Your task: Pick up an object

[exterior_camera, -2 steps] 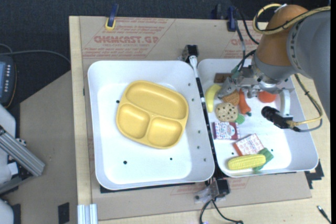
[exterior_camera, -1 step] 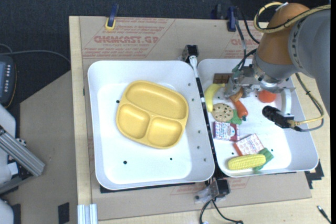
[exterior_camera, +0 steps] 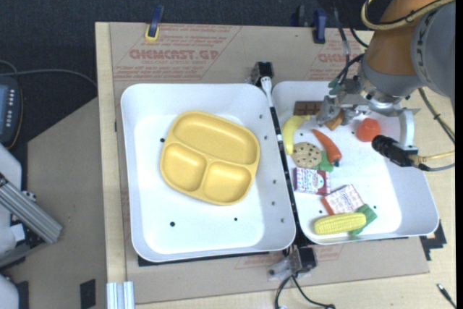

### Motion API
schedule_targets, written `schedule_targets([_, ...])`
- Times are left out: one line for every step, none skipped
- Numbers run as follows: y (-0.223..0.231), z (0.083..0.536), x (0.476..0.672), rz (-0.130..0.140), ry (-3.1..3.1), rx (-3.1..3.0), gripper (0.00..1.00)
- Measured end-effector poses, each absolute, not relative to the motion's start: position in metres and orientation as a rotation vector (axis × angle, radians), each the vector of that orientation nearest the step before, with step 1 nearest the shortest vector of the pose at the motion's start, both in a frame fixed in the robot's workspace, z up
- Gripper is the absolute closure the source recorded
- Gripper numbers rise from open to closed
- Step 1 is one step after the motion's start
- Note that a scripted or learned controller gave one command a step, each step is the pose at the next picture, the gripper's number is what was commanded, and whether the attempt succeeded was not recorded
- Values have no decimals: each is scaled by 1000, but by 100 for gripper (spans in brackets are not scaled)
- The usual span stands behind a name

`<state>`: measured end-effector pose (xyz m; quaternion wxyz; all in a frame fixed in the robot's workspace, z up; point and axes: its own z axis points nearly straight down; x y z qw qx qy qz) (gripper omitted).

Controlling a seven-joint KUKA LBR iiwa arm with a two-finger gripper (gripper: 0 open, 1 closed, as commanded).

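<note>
Plywood bench (exterior_camera: 217, 47) under two white bins, dark carpet beyond. Left bin (exterior_camera: 145, 213) holds a yellow divided tray (exterior_camera: 210, 158). I see the arm's wrist hiding the gripper (exterior_camera: 340, 108), grip state unreadable, over the right bin (exterior_camera: 412, 206), beside the tray. Below it: corn (exterior_camera: 338, 224), carrot (exterior_camera: 327, 145), cookie (exterior_camera: 306, 154).

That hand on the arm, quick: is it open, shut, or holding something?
Hand: cannot be told from here; it sits low over the right bin, near the brown bar.

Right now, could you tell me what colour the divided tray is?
Yellow, in the camera view: tray.
</note>
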<state>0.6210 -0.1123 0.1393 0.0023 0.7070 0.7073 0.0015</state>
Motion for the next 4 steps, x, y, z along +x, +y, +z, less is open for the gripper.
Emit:
schedule_targets([-120, 193, 615, 4, 2216, 2219, 100])
schedule_targets([-120, 227, 616, 4, 2219, 2217, 100])
schedule_targets([-80, 222, 582, -2, 2228, 2221, 100])
schedule_targets([-25, 232, 566, -1, 2228, 2219, 100])
